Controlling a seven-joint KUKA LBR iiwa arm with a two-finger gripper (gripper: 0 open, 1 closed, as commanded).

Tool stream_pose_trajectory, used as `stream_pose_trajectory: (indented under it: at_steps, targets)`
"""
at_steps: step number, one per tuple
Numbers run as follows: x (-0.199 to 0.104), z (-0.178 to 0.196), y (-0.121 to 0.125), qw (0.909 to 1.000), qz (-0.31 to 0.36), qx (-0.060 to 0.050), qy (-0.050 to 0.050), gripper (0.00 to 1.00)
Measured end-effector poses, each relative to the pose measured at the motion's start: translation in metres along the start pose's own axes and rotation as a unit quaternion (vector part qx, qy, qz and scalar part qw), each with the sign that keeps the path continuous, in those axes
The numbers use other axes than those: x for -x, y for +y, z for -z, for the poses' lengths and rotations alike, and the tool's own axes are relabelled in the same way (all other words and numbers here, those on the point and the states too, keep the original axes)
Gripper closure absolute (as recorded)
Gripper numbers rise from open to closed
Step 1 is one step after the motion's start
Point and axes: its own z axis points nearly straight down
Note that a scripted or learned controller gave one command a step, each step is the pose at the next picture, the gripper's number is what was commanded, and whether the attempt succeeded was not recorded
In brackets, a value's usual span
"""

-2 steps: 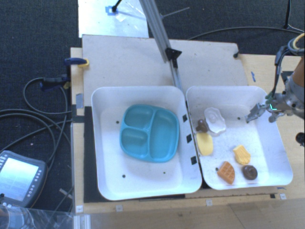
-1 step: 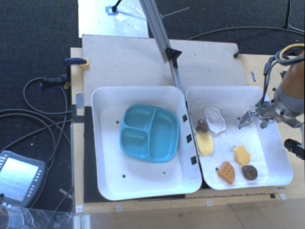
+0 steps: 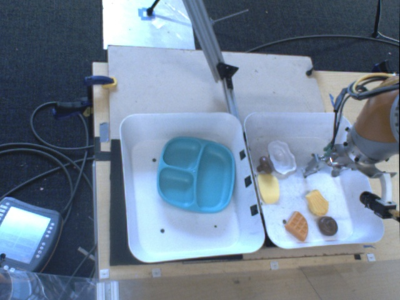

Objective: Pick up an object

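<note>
Both bins are plain white, the left bin (image 3: 134,186) and the right bin (image 3: 362,230). The divided plate (image 3: 197,174) is turquoise. In the right bin a pale yellow piece (image 3: 269,188), a white moulded piece (image 3: 282,157), an orange waffle (image 3: 297,225) with a grid pattern, a yellow-orange piece (image 3: 317,202) and a dark brown round (image 3: 327,225). The surface (image 3: 169,80) is off-white.

Grey arm (image 3: 375,144) with orange band, yellow-black cables and metallic tool (image 3: 314,165).

You look down from one fixed camera above the bench (image 3: 187,86), slanted, far enough to take in both white bins; the arm (image 3: 375,120) enters from your right.
</note>
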Motion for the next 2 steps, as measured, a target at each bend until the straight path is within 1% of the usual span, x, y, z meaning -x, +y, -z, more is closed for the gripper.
stream_pose_trajectory:
  at_steps: [1,2]
  targets:
    - [0.001,0.014,0.002,1.0000,0.000,0.004,-0.001,1.00]
    - [-0.005,0.064,0.012,1.0000,0.003,0.005,-0.001,1.00]
